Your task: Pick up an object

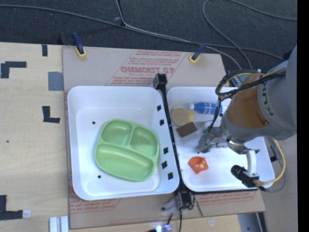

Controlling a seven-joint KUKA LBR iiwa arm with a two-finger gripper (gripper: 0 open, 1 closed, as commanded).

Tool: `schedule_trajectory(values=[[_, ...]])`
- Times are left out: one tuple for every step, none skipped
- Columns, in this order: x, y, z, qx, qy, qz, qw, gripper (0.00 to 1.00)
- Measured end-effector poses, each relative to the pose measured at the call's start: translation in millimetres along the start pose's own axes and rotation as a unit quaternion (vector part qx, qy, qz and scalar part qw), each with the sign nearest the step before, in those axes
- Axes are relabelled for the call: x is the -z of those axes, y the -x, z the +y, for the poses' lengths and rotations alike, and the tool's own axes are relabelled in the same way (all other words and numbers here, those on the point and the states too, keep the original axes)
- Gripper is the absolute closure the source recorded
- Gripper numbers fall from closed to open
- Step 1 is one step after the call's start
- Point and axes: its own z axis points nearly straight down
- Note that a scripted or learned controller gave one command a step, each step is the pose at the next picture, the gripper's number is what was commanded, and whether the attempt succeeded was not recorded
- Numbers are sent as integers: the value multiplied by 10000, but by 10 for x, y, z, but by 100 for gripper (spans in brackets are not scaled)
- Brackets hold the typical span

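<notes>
While the big grey arm point(270, 100) with its shiny orange band leans in from the right, its gripper point(206, 143) hangs low over the right bin point(222, 180), and I cannot tell how it is set. Just left of it lies a flat brown block point(186, 129), touching a round tan lid-like thing point(180, 115). A blue and white bottle point(205, 108) lies on its side near the back wall. A small lumpy orange toy point(198, 164) sits near the front, apart from the rest. Across the black divider, the left bin point(82, 144) holds a smooth green plastic plate point(126, 150) split into three parts
</notes>
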Motion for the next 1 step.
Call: schedule_trajectory(values=[[604, -66, -15, 0, 6, 6, 10000, 100]])
